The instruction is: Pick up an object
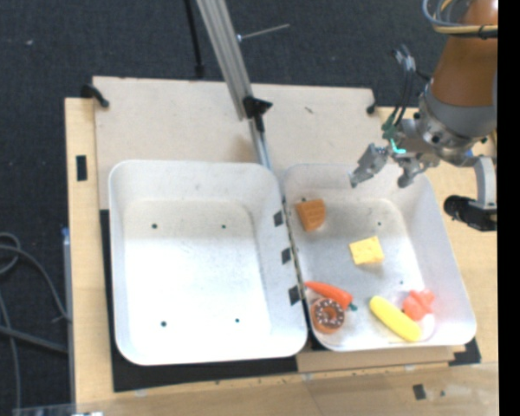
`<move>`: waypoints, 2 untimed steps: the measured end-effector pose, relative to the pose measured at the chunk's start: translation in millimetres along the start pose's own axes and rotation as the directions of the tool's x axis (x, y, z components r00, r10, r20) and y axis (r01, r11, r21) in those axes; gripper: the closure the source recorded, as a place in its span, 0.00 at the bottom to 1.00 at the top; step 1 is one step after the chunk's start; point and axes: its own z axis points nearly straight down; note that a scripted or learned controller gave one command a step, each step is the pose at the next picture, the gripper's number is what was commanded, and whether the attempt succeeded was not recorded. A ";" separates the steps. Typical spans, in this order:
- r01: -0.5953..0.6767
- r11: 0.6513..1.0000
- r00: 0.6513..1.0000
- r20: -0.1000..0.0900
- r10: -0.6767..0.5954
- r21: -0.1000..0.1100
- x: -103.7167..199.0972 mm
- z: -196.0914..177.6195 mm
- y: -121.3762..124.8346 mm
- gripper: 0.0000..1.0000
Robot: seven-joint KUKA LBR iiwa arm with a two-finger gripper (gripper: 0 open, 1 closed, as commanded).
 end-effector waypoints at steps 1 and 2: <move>0.000 1.000 1.000 0.000 0.000 -0.004 0.3 -2.2 0.7 0.00; -0.005 1.000 1.000 0.003 0.005 0.000 0.2 40.5 -3.2 0.00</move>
